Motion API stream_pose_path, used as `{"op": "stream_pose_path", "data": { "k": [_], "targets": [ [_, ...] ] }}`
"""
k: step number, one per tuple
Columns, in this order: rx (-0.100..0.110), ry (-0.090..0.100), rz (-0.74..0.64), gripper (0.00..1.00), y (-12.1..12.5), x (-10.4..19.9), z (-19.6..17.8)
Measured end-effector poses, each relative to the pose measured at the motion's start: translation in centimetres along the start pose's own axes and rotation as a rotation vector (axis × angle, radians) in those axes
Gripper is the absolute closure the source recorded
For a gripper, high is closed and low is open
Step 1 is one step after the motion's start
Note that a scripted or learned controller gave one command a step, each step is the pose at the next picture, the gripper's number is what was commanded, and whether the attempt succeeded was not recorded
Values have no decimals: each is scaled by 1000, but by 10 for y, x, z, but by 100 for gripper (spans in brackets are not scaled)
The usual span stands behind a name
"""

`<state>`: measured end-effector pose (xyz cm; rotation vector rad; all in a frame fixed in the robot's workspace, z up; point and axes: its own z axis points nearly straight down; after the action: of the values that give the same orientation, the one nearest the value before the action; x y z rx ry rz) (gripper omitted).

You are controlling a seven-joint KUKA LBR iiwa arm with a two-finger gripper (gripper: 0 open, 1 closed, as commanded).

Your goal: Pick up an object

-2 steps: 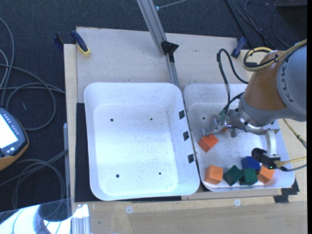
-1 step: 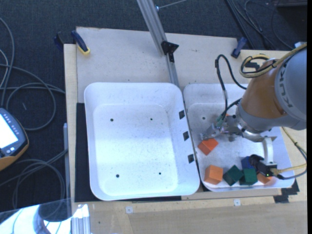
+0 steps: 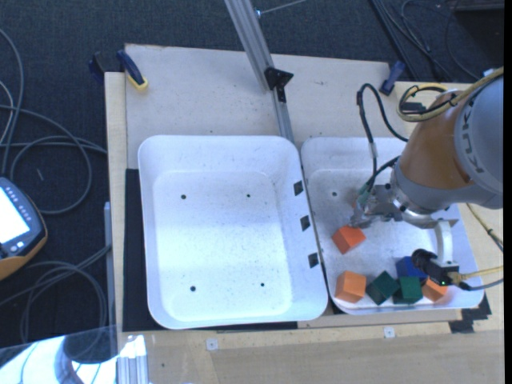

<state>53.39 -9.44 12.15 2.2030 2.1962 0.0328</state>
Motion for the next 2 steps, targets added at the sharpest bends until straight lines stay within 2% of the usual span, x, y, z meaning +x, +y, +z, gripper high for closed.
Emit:
{"op": "stream_pose_path", "data": {
  "k": [1,2],
  "targets": [
    [0,0,2,0,0,0,1],
    [9,6,-2,0,-4,2,13]
  ]
}}
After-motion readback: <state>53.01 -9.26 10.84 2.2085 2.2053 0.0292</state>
